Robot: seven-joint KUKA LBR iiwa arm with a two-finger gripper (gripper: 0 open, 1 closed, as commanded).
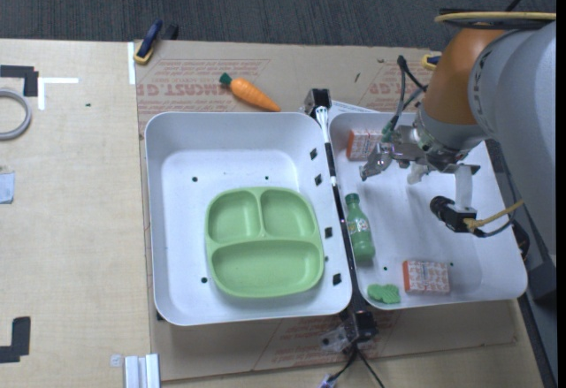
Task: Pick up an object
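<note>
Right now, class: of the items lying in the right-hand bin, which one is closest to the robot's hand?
The small orange-and-white carton in the bin's upper left corner, just left of the hand. The green bottle, green scrap and patterned packet lie farther down.

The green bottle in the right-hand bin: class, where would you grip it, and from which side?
Grip the green bottle across its body, coming straight down from above. It lies flat, its length running along the bin's left wall, cap away from the camera. That wall crowds one side, so the gripper probably needs careful finger placement.
</note>
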